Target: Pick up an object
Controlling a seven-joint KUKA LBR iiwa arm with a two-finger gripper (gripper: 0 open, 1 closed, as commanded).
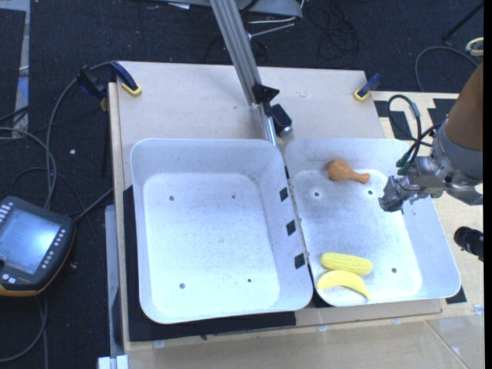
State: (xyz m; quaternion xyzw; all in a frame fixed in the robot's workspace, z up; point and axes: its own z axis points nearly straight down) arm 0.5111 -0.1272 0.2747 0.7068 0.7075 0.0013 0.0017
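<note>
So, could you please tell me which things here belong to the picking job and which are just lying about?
Job: gripper; drumstick, corn and banana, all in the right bin.

Lying about: left bin, pendant, yellow clamps, cables.

Two white bins of smooth, slightly speckled matt plastic, pale matt wood-like surface, glossy yellow plastic corn and banana, smooth orange-brown plastic drumstick, ribbed bare metal rail, dark carpet-like floor
</note>
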